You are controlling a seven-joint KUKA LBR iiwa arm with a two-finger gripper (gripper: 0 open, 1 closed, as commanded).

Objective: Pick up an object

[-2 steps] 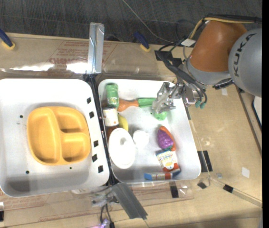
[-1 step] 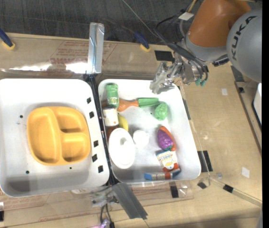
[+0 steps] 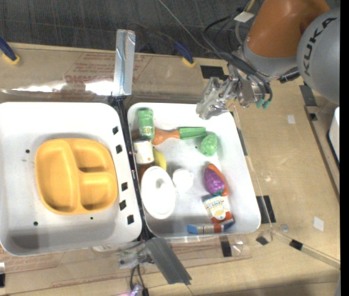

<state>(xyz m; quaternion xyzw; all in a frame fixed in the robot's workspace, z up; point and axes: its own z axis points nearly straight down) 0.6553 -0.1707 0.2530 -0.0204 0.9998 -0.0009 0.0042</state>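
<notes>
Reading "KUKA" on the grey arm (image 3: 322, 45), its hand (image 3: 214, 103) hangs with grip state unclear.

Position: one fixed camera above my bench (image 3: 285, 165), set high enough to take in both white bins whole.
Facing: it looks down at a slant, the far side of the bench lying toward 12 o'clock.
Coverage: left bin (image 3: 2, 184) toward 9 o'clock, right bin (image 3: 242, 165) just right of centre, dark floor along 12 o'clock.
Nearness: middling; bin contents read clearly, small labels do not.
My entry: my arm (image 3: 285, 23) comes in from about 2 o'clock.
</notes>
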